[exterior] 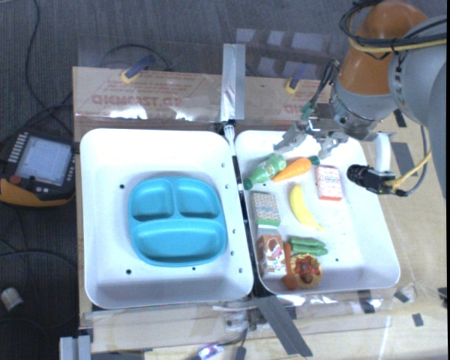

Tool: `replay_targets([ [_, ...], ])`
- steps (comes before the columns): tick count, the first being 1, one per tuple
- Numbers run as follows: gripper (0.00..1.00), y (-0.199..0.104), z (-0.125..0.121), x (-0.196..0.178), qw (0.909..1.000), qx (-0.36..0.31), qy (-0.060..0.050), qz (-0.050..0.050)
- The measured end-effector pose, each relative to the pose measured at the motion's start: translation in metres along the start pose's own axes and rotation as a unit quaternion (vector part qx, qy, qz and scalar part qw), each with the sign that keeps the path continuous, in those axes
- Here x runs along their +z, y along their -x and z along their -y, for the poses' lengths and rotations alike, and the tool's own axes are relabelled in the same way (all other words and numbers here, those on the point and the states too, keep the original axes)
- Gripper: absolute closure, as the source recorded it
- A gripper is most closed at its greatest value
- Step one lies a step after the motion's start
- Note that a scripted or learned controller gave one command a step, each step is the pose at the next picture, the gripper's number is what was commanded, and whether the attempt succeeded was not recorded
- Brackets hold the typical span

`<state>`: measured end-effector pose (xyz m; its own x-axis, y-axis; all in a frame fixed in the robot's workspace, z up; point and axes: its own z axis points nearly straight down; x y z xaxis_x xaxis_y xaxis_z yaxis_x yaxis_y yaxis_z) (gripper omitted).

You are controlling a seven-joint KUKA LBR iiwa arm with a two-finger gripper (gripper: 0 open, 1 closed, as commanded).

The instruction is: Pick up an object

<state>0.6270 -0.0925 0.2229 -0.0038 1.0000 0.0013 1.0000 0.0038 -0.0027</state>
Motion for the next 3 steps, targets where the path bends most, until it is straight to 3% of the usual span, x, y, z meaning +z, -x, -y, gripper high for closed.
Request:
replay_targets([
  [1,0.0,0.056,0.025,0.075,0.9998,-0.021,0.0,0.001],
  [2,0.0,0.049,0.046,0.13,0.9978,-0.066,0.001,0.0],
  [3,1.0,0.049,0.046,0.121,0.9978,-0.066,0.002,-0.001],
])
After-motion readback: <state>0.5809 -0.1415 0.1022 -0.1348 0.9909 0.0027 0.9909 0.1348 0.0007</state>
